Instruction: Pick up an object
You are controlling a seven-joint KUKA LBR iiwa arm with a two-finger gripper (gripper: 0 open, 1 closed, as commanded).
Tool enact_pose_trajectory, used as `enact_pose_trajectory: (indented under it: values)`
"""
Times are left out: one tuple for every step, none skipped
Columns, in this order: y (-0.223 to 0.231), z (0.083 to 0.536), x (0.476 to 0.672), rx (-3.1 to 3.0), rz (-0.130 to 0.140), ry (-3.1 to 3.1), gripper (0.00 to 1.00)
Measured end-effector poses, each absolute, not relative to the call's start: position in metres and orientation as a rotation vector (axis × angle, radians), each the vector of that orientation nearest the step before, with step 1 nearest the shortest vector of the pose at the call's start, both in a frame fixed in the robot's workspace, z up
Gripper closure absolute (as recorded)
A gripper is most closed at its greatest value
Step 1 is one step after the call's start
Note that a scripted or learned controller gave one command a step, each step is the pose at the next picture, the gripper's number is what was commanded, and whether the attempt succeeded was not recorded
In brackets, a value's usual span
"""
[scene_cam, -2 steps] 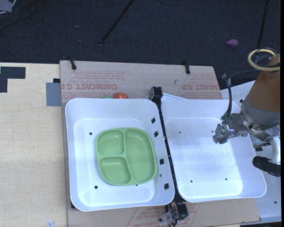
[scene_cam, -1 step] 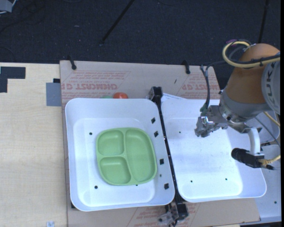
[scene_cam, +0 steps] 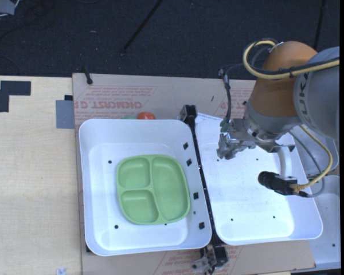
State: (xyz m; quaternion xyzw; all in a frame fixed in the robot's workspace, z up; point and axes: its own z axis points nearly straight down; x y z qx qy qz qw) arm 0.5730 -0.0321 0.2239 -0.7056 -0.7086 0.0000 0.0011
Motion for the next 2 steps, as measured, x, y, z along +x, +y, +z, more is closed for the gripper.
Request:
enact_pose_trajectory:
  values:
    - [0.024, 0.231, 0.58, -2.214, 0.0, -2.225, 1.0]
    - [0.071, 0.239, 0.599, -2.216, -0.001, -2.225, 1.0]
